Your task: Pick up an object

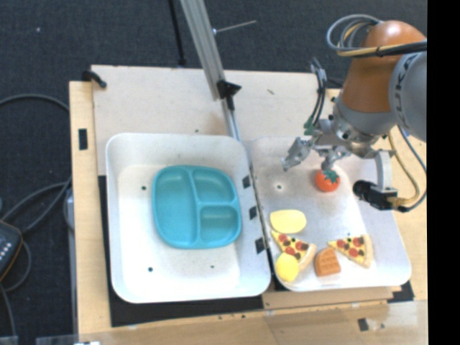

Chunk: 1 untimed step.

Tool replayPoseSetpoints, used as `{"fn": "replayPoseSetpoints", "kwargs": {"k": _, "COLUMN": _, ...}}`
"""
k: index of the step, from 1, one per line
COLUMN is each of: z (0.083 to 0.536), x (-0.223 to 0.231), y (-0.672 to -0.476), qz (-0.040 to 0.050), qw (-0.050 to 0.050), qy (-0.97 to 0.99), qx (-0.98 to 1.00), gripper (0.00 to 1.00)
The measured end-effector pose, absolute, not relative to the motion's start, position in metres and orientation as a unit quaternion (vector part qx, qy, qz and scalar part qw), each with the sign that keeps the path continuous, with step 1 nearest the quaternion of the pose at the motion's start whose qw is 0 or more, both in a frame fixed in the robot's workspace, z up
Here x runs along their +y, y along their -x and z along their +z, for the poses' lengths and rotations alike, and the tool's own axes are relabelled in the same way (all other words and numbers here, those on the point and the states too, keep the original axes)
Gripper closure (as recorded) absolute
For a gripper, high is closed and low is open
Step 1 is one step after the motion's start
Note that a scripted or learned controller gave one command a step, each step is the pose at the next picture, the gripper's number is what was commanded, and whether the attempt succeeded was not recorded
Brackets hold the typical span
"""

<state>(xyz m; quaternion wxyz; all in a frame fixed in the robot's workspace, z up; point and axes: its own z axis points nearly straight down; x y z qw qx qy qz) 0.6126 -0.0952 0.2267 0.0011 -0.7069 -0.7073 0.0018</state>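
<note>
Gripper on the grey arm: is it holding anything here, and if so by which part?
Nothing is held. The two-finger gripper is open above the right white bin, with no object between its fingers. The small orange-red toy tomato lies on the bin floor just beside one fingertip.

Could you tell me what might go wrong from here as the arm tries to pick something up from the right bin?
The gripper hangs open just up-left of the small round tomato; if it descends off-centre, one finger could nudge the tomato, and it might roll away. The tomato also lies near the arm's black attachment, so a push could wedge it there. The pizza slices and other flat pieces crowd the bin's near edge, where a grasp may catch two.
</note>
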Motion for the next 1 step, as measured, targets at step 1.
{"fn": "replayPoseSetpoints", "kwargs": {"k": 1, "z": 0.1811, "x": -0.1022, "y": -0.607, "qz": 0.0019, "qw": 0.001, "qy": 0.707, "qx": -0.707, "gripper": 0.0}}
